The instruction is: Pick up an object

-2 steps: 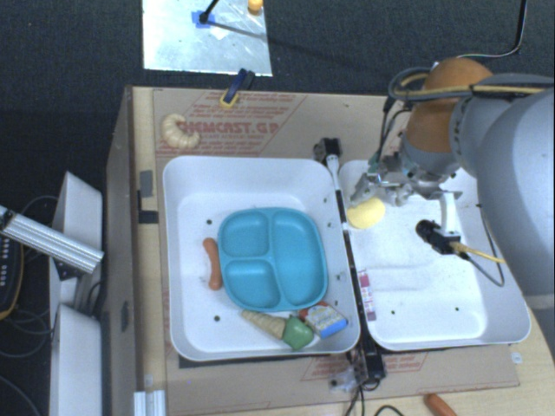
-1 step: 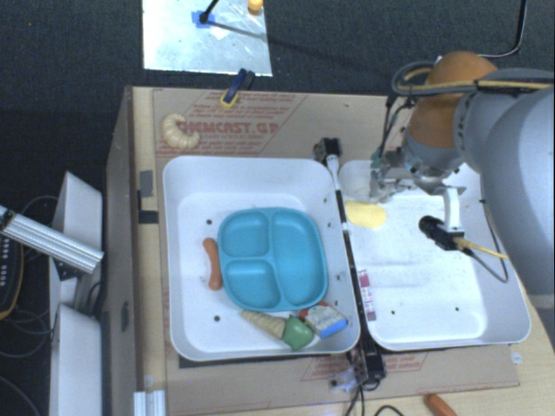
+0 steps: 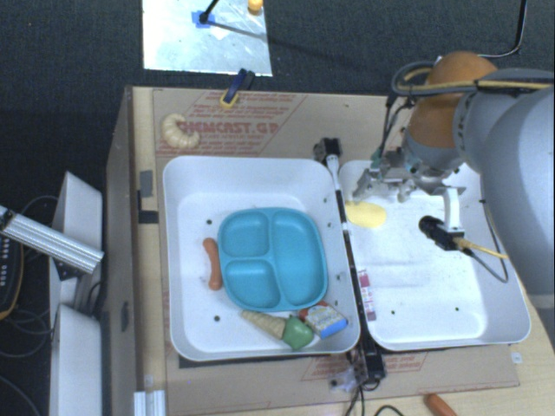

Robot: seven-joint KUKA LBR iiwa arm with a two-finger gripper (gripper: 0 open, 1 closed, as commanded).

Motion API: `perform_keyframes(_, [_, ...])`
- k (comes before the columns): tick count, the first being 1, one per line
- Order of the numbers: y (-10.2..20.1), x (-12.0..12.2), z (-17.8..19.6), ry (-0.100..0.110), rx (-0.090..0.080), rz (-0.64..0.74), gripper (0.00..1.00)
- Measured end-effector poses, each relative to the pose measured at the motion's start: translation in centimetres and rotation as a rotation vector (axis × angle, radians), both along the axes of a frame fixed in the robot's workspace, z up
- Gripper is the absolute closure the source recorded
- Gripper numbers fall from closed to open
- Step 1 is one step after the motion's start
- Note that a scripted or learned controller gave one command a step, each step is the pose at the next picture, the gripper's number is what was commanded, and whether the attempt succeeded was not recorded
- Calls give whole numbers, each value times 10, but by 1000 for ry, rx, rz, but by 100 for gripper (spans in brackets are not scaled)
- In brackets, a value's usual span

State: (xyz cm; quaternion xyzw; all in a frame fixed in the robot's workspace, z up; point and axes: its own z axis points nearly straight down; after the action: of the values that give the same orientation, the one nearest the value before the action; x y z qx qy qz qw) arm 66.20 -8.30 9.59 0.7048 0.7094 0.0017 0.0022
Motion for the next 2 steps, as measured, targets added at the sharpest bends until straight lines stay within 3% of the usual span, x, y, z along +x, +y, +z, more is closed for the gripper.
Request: perform_keyframes(2, [0,7,-11,3,0,-2,0])
